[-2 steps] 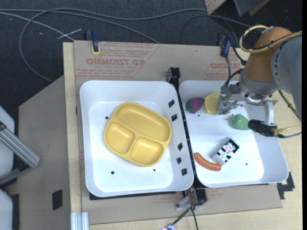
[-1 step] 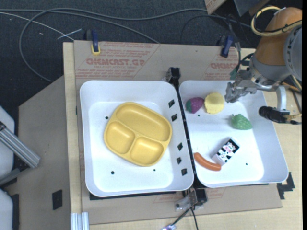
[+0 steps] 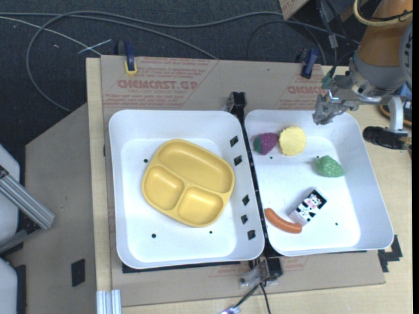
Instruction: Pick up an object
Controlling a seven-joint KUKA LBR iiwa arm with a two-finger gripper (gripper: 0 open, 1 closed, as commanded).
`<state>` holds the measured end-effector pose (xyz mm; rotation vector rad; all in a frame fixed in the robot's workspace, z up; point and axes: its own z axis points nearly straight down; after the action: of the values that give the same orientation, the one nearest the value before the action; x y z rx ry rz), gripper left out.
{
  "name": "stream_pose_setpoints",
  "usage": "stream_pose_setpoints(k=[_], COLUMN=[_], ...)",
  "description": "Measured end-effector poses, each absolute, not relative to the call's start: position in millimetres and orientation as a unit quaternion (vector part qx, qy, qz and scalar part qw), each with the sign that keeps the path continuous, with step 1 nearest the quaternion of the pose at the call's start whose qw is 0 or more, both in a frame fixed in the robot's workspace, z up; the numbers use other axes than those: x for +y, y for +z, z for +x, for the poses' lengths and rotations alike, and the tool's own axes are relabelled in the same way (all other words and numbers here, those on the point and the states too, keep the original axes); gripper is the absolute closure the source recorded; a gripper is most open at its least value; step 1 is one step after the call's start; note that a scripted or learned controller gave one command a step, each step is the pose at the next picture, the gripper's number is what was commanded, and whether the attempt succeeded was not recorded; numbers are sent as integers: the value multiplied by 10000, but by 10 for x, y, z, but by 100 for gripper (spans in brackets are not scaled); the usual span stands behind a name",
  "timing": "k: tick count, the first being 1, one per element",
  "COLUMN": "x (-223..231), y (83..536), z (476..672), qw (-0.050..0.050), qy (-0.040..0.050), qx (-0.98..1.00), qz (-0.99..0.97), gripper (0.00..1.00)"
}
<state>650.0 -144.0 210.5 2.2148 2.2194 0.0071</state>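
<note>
Overhead, a bench carries two shallow white bins side by side. Starting at the left, the left bin [image 3: 124, 195] holds a yellow divided plate [image 3: 188, 182], lying flat near its middle. To the right, the right bin [image 3: 373, 208] holds the loose things that could be picked. At its far side a purple toy [image 3: 265, 142] sits touching a yellow ball [image 3: 292, 140]. Right of those, apart from them, lies a green toy [image 3: 328, 167]. Nearer, an orange sausage [image 3: 283, 220] lies beside a small black-and-white carton [image 3: 309, 207]. At the far right corner of that bin hangs the gripper [image 3: 325, 114], above the rim with nothing between its fingers; whether it is open or closed cannot be told.

Likely risks: the purple toy and ball touch, so a descent there could nudge one aside. The ball would probably roll from a pinch. A descent from here could strike the rim.
</note>
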Motion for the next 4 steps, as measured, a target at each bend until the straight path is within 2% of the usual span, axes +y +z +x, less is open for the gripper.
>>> stream_pose_setpoints(k=[1,2,3,4], x=[-1440,-970,-502,-6], y=[2433,2306,2281,2220], z=[6512,6292,5957,5831], qw=[23,-22,-26,-22], qy=[17,-7,-9,-6], qx=[7075,7083,7084,7088], qz=[7067,7059,7058,7054], gripper=[100,100,100,100])
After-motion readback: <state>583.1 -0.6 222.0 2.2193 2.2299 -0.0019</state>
